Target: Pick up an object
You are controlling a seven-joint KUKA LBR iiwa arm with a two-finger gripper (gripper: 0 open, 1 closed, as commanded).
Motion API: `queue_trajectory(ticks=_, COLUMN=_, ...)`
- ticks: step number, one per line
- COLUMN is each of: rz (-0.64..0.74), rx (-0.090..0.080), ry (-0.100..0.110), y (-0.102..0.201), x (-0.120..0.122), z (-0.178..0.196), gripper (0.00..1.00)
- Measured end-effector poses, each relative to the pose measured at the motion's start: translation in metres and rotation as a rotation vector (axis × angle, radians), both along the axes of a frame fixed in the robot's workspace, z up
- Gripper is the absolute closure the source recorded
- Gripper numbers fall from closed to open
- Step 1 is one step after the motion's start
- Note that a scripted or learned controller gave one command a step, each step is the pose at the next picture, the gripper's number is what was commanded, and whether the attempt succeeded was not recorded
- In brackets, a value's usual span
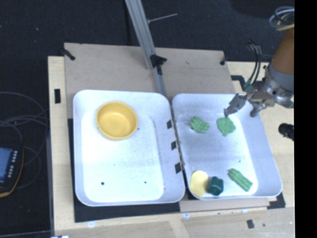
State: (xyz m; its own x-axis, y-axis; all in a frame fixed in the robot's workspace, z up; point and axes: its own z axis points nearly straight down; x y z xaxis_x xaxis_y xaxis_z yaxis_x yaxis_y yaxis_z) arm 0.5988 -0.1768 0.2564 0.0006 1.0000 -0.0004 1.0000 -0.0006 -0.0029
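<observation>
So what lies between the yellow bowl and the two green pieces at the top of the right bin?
Camera view: bare white floor, then the divider between bins.

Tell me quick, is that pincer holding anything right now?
Pincer: open, holding nothing; it hangs over the right bin's far right corner, just up and right of a green piece.

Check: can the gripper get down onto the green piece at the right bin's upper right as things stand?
Probably yes. The gripper hangs just above and right of that green piece, which lies apart from the other green piece, with bare bin floor around it.
</observation>
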Motion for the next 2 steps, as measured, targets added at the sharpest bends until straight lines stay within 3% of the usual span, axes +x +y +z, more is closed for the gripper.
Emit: queue_trajectory(ticks=2, rz=0.001, rx=0.000, ry=0.001, y=0.005, x=0.005, z=-0.101, gripper=0.00)
